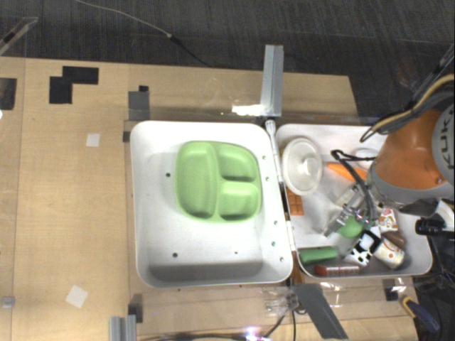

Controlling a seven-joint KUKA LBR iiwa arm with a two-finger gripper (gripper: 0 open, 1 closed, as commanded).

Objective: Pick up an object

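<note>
The hand (348, 221), grip state unclear, hangs low over the crowded right bin (426, 261).

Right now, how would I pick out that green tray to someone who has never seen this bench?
Find the left white bin. Near its middle lies the green tray, pale green with three sunken compartments. It is the lone item there, while the right bin is crowded with small things.

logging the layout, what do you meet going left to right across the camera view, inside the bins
green divided plate → white bowl → hand → small cup lying on its side
</note>
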